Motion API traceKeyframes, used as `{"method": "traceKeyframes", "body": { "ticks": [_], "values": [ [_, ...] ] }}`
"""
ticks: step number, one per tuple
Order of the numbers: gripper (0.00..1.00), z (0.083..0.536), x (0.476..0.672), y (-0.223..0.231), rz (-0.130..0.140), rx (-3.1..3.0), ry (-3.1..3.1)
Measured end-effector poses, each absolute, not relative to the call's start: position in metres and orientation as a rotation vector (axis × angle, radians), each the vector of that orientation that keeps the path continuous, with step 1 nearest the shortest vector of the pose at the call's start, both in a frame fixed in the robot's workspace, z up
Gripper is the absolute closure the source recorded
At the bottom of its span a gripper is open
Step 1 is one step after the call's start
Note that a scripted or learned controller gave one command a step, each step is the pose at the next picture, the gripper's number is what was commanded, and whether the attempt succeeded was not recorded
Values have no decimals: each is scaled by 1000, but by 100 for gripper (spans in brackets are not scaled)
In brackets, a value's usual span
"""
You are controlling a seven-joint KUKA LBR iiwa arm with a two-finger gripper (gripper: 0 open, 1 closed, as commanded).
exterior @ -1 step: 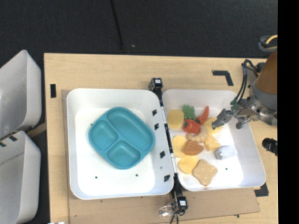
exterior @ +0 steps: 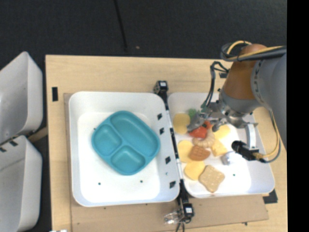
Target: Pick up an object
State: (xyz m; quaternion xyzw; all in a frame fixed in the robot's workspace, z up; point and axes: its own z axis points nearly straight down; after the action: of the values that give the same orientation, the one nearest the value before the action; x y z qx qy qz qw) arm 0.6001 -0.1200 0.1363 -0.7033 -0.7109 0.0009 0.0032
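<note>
White moulded shapes (exterior: pixel 17 144) occupy the left edge of the frame, standing on dark floor (exterior: pixel 145 18) that also fills the whole top. Centre: light wooden bench (exterior: pixel 58 71), carrying two shallow white bins side by side. Left bin (exterior: pixel 79 178) holds a teal divided plate (exterior: pixel 125 142) with three compartments, lying flat near the bin's middle. Small black clips sit along the seam between the bins. Right bin (exterior: pixel 258 180) holds a cluster of toy foods in its left and centre part: a pale yellow round piece (exterior: pixel 180 123) upper left, a red piece (exterior: pixel 199 131) just right of it, a brown waffle-like piece (exterior: pixel 199 153) below, a yellow disc (exterior: pixel 194 169), and a slice of toast (exterior: pixel 211 178) lowest, touching the disc. The gripper (exterior: pixel 206 122) is low over the red piece and the green bit beside it; cannot tell whether its claw is open, closed or gripping. Grey arm with orange band (exterior: pixel 239 79) enters from upper right.
</note>
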Motion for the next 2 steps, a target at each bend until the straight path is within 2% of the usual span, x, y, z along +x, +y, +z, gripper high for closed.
{"method": "traceKeyframes", "body": {
  "ticks": [1, 2],
  "values": [
    [100, 150, 600, -125, 3, -2213, -2228],
    [0, 149, 600, -125, 3, -2213, -2228]
  ]
}}
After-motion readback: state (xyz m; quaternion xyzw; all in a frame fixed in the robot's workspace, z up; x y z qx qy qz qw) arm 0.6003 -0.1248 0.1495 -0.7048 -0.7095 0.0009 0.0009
